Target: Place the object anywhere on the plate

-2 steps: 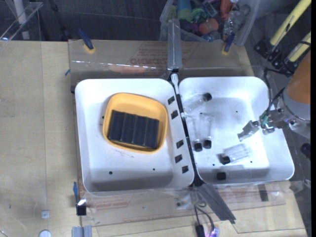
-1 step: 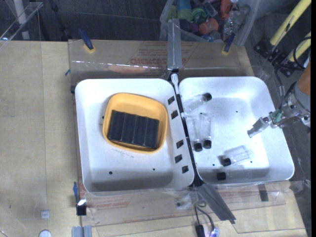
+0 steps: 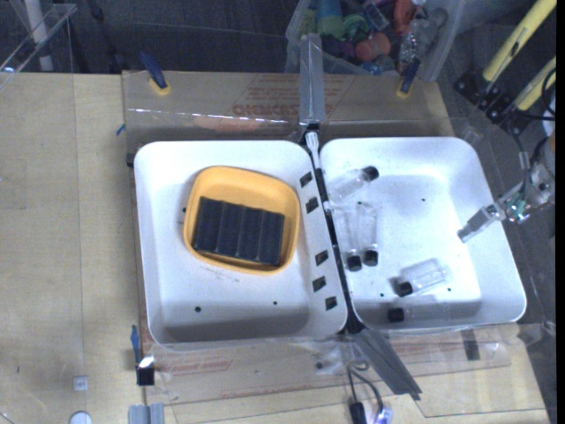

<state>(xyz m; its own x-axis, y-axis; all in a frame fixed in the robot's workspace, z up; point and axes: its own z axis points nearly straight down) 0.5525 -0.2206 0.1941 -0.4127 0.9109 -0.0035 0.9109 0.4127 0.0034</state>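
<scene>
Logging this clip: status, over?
Gripper at right bin's right edge, holding nothing. Black ridged block on yellow plate. Clear vials loose.

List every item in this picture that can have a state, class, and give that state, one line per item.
yellow plate: in the left bin, upright, carrying the dark ridged block.
dark ridged block: lying flat on the plate.
clear bottles: lying on their sides in the right bin, black caps on.
gripper: at the right bin's right rim, holding nothing visible.
box of colourful toys: behind the bins, full.
</scene>
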